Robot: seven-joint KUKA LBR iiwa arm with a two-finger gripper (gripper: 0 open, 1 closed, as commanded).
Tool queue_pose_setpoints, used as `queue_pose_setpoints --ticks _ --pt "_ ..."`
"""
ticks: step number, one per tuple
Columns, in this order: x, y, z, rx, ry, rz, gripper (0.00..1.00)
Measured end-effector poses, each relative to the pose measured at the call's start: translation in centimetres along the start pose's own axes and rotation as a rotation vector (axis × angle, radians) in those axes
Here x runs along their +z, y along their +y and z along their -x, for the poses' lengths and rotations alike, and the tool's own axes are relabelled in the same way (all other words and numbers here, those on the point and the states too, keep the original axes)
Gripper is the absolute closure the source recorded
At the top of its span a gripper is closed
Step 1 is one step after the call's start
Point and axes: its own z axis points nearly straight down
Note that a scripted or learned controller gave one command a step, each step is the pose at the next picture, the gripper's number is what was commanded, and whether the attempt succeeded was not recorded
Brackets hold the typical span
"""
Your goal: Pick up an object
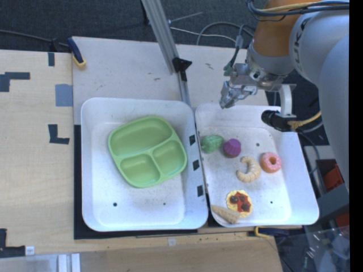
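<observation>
Grey and orange, the arm hangs its gripper (pixel 229 98) above the far edge of the right bin (pixel 295 169); we cannot tell how it is set. Nothing is lifted yet. We judge the green toy (pixel 211 143) and purple ball (pixel 231 148), at the bin's left edge just nearer than the gripper, the closest picks. We would descend squarely over one item, avoiding the bin wall.

Bench on a dark floor

A pale wooden bench (pixel 34 169) is carrying grey tape marks (pixel 63 94), dark carpet-like flooring (pixel 85 7) is showing beyond it, and a metal pole (pixel 161 24) is slanting up, with cables (pixel 218 30) trailing across.
</observation>
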Motion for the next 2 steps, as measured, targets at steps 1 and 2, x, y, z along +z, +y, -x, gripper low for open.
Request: queue_pose_setpoints --ticks 1,2 --pt "0.1 -1.2 -4.5 0.001 0.0 -0.001 1.0" --pt "0.4 -3.3 -8.3 0.001 0.0 -0.001 1.0"
